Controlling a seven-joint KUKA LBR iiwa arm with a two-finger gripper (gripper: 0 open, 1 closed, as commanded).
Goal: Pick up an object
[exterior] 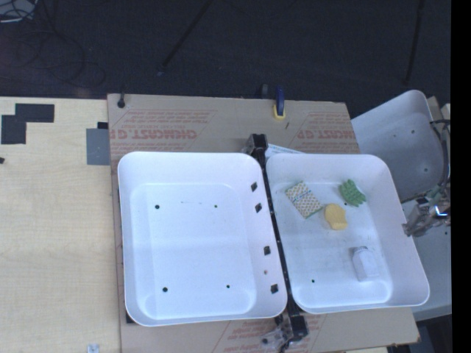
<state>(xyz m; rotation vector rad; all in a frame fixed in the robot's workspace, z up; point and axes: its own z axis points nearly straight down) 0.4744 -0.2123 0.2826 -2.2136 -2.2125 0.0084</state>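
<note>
The right bin [397, 226] holds several small objects. A checkered rectangular pad [303, 198] lies near its upper left, and a green crinkled piece [352, 193] sits to the right of it. Just below and between them rests a round yellow object [335, 217]. A pale translucent object [361, 262] lies lower down toward the bin's right side. My gripper [422, 218] hangs at the far right, just outside the right bin's rim, apart from all the objects. It looks small and dim there.
The left bin [129, 234] adjoins the right one, with black clips [257, 197] along the shared divider. A grey arm link [401, 127] stretches over the upper right. The bins sit on a cardboard sheet [191, 123] on a wooden bench [51, 234].
</note>
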